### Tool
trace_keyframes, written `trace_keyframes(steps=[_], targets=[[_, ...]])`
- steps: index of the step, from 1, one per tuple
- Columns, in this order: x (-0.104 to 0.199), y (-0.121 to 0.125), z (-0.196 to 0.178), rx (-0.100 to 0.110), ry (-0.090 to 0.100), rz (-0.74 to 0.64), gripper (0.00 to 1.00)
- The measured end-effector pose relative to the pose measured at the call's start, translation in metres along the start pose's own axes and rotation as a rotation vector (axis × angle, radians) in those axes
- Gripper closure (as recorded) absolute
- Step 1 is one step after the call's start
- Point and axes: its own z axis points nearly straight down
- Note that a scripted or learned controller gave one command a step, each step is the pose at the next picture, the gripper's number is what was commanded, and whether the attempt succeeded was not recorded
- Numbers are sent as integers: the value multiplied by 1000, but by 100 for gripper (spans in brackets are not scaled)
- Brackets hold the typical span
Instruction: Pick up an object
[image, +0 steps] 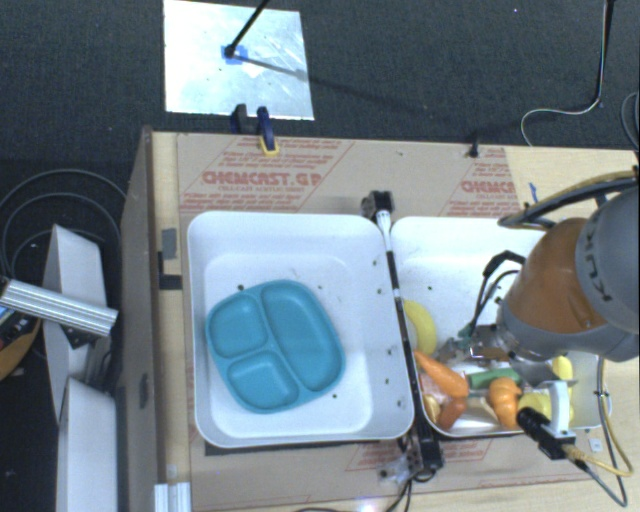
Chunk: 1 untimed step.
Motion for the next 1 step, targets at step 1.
trace_keyframes(steps=[1], targets=[[5, 0, 0, -2, -2, 1, 0]])
